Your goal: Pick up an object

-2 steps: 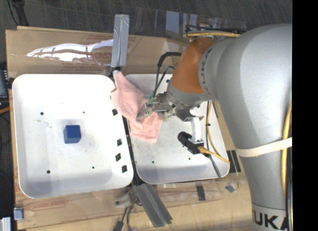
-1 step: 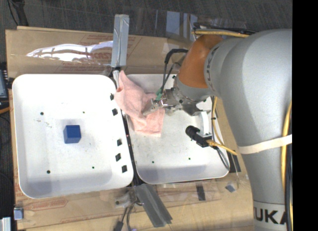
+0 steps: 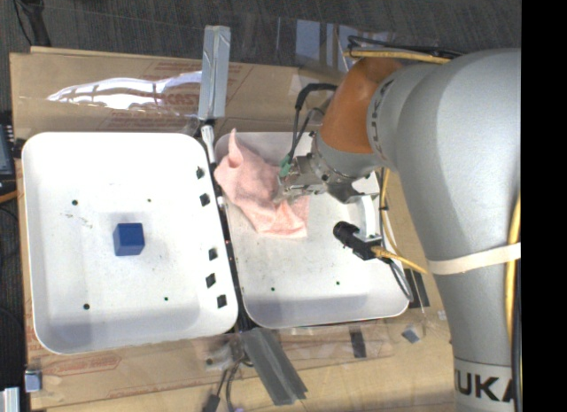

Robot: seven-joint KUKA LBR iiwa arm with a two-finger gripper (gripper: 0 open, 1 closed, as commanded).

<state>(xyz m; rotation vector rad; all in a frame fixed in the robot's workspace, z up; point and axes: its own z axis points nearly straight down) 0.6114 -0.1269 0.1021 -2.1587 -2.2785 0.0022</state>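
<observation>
Arm: the big grey arm (image 3: 452,198) reaches in from the right, its orange band (image 3: 350,109) tipped over the right bin's upper part.
Gripper: the gripper (image 3: 291,187) is down at the pink cloth's right edge, right against the fabric. From where I stand I cannot tell whether it is clenched or released, or whether any fabric is caught in it.
Pink cloth: the cloth (image 3: 257,190) lies crumpled in the right bin's upper left part, running from the top left corner down towards the bin's middle.
Blue cube: a small blue block (image 3: 129,238) sits alone on the left bin's floor, left of centre, well apart from the arm.
Left bin: the white tray (image 3: 62,171) lies on the left, with a few dark dots on its floor.
Right bin: the second white tray (image 3: 310,299) lies just beside the first, their rims meeting along a seam with black clips (image 3: 211,255).
Bench: brown cardboard (image 3: 106,82) lies under both bins.
Cable: a yellow cable (image 3: 403,264) and a black fitting (image 3: 353,239) hang off the wrist over the right bin.
</observation>
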